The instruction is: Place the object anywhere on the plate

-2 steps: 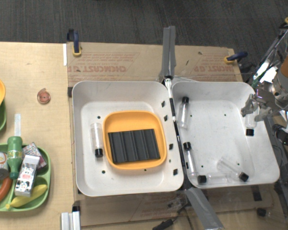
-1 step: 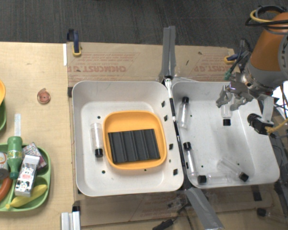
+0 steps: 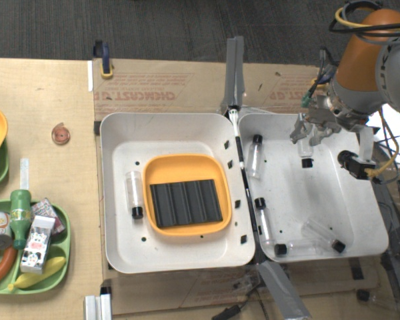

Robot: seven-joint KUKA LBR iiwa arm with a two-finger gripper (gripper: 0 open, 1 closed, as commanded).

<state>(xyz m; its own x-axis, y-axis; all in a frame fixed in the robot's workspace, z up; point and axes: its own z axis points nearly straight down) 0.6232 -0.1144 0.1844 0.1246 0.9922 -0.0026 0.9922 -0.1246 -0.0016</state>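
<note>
An orange plate [image 3: 187,172] lies in the left bin [image 3: 113,179], and a dark grey ribbed slab [image 3: 187,203] rests flat on its middle. A clear tube with a black cap [image 3: 133,192] lies just left of the plate. My gripper [image 3: 309,139] hangs over the far part of the right bin [image 3: 360,205], well to the right of the plate. A small black cap [image 3: 307,162] shows directly below the gripper; whether it belongs to a tube held there or to one lying on the bin floor is unclear.
Several clear black-capped tubes lie in the right bin: one by its left wall [image 3: 255,155], another lower down that wall [image 3: 261,220], and one near the front [image 3: 323,235]. A green tray of toy food [image 3: 27,245] stands on the bench at the left.
</note>
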